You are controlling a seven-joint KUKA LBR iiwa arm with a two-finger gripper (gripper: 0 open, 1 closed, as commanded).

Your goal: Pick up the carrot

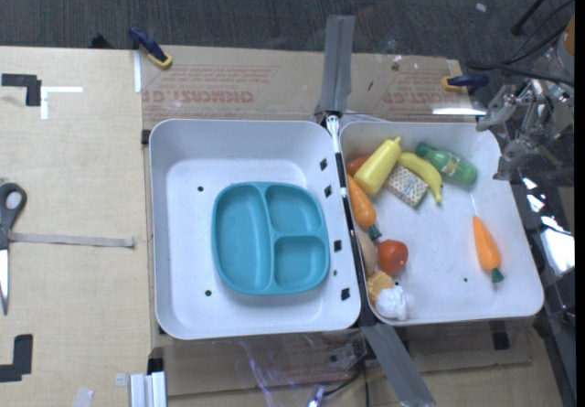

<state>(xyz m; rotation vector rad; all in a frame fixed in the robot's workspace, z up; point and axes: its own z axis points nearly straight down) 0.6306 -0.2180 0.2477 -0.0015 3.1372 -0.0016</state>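
The tabletop (73, 213) carries two white bins; the left bin (174, 305) holds a teal divided plate (271, 238). Cardboard (238, 90) at twelve o'clock bears mirrored red lettering (not legible). The carrot (485, 244) lies untouched at four o'clock in the right bin (512, 300). The gripper (526, 122) hovers at two o'clock, well apart; its opening I cannot tell. The pick seems not begun.

- We see even, bright overhead light, with the white bins (174, 213) nearly washed out.
- We find soft, short shadows under the toys.
- We note mild blur and glare on metal at the right edge.
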